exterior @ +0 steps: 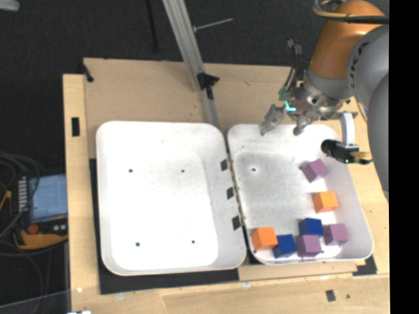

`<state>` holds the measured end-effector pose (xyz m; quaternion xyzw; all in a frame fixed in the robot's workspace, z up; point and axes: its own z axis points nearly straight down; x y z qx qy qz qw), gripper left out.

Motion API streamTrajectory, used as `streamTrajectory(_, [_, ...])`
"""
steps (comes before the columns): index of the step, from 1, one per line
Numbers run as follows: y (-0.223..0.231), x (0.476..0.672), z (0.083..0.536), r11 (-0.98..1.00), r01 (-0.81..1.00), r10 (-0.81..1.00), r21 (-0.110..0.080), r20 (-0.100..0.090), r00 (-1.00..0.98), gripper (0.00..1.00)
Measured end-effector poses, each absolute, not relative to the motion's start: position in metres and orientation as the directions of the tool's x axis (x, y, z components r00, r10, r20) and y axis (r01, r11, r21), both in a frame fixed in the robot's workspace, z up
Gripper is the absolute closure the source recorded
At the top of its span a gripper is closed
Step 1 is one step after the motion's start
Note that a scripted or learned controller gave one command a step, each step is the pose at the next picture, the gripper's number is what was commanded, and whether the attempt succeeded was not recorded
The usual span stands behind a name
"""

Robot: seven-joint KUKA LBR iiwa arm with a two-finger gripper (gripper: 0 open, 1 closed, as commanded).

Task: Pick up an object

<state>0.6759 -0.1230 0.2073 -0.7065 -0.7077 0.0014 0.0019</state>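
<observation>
Blue block [285, 246] partly hides behind neighbours.

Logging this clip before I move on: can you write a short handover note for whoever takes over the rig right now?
Gripper: open, holding nothing, above the far edge of the right bin.
Blocks, all in the right bin: purple, orange, and a near-edge cluster of orange, blue, purple, blue, purple.
Left bin: no blocks.
Done: nothing picked.
Left: descend on a block, grasp, lift.
</observation>
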Motion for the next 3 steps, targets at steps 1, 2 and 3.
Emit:
streamTrajectory(1, [-0.124, 0.677, 0.210, 0.004, 1.000, 1.000, 0.000, -0.003, -0.004, 0.00])
streamTrajectory(2, [-0.135, 0.672, 0.160, -0.001, 1.000, 1.000, -0.004, -0.002, 0.001, 0.00])
streamTrajectory(3, [-0.133, 0.673, 0.098, 0.003, 1.000, 1.000, -0.004, -0.002, -0.003, 0.00])
